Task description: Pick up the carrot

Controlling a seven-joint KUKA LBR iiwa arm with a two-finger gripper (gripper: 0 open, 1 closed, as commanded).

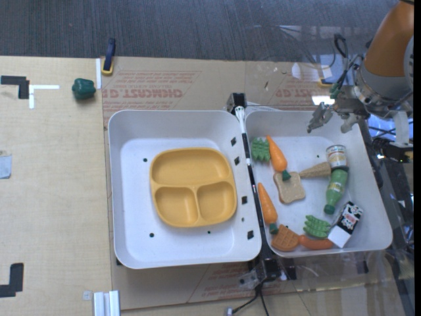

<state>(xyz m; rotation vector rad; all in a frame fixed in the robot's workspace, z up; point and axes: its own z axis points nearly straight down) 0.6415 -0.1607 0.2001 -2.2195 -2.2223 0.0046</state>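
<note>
Two carrots lie in my right bin [368,176], nearest [277,153] by the divider; end effector [332,114] hovers above the far rim, finger state unreadable.

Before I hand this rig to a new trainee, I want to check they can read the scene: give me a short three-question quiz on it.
1. True or false: the yellow plate lies in the same bin as the green bottle.
2. The carrot with its leafy top near the bin divider lies closest to: A) the slice of bread B) the black-and-white carton C) the green object on the bench.
3. Fill in: the gripper hovers over the right bin's ____ edge.

Key: 1 false; 2 A; 3 far
</note>
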